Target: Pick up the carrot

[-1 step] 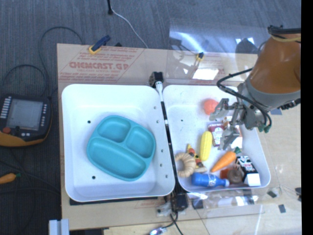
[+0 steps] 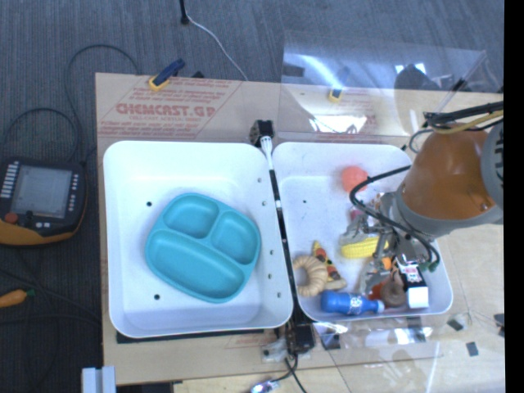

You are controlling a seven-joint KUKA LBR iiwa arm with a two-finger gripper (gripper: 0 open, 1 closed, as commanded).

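Right of the blue divided plate, the gripper reaches among cluttered toys, jaw state hidden; locating the carrot comes next.

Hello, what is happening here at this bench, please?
The arm's gripper is low in the right bin, among small toys: a yellow piece, a blue bottle and a pretzel-like ring. An orange item lies apart, further back. The left bin holds a blue divided plate.
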